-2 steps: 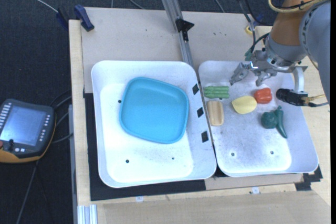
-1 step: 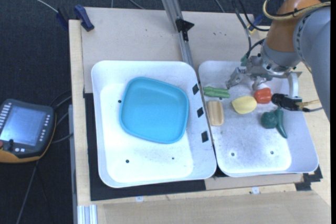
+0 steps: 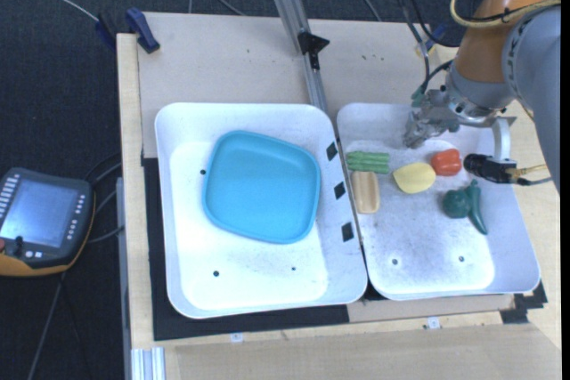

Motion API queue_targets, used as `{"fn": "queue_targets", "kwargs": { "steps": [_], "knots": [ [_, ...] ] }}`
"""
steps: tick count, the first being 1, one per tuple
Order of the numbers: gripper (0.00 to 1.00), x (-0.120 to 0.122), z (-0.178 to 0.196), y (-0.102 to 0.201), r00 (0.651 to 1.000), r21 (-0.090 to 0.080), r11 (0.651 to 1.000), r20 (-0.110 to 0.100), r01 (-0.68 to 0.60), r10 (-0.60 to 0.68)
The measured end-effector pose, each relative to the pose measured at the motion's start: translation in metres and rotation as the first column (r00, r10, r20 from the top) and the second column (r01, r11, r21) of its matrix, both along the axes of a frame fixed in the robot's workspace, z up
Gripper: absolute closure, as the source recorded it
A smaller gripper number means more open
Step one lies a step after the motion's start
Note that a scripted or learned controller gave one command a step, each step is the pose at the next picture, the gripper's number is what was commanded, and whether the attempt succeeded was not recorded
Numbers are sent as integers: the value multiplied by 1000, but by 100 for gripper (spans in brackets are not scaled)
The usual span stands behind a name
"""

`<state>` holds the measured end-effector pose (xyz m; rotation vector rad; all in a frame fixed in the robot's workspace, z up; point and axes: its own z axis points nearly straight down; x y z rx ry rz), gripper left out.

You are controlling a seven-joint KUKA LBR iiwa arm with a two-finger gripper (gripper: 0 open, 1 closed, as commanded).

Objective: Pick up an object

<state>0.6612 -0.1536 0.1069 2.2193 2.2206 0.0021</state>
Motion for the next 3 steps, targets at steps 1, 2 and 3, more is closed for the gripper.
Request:
{"fn": "queue_targets", "kwargs": {
  "steps": [1, 2, 3],
  "knots": [
    [100, 3, 44, -3, 1000, 0, 1000, 2, 0, 0],
    [100, 3, 88, -9, 1000, -1, 1000, 3, 0, 0],
    [100, 4, 133, -3, 1000, 0, 1000, 3, 0, 0]
  ]
}}
